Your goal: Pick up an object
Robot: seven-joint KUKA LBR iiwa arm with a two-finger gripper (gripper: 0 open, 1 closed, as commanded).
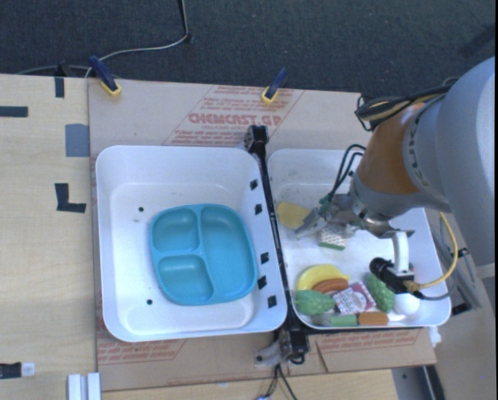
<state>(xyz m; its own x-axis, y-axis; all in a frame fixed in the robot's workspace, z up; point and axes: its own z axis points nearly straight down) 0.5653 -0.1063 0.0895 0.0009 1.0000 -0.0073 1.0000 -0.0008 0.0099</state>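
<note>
One fixed camera looks down from above at a slant on the desk [32, 223], taking in both white bins [116, 223] at middling range, with the arm [449, 148] entering from the right.

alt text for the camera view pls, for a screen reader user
A grey robot arm with an orange band reaches from the right, its gripper low in the right white bin, beside a yellow piece and above a pile of toy food. The left white bin holds a blue divided tray.
</note>
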